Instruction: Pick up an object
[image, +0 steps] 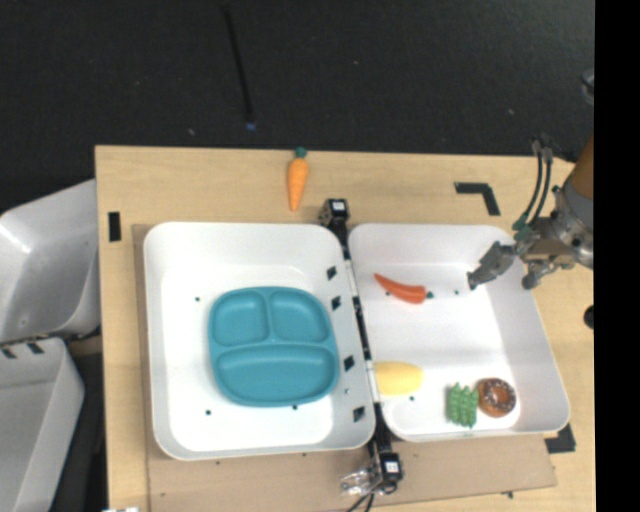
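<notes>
Camera view: tool (490, 267) over right bin (520, 330), near red pepper (401, 289); finger state unclear.

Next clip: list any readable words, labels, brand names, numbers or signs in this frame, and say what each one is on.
No readable text in this frame.
Blue divided plate: plain, no print.
White bins: only small black dots and clips, no lettering.
Bench: black corner marks, not characters.
Carrot, red pepper, yellow item, green item, donut: unmarked.
</notes>
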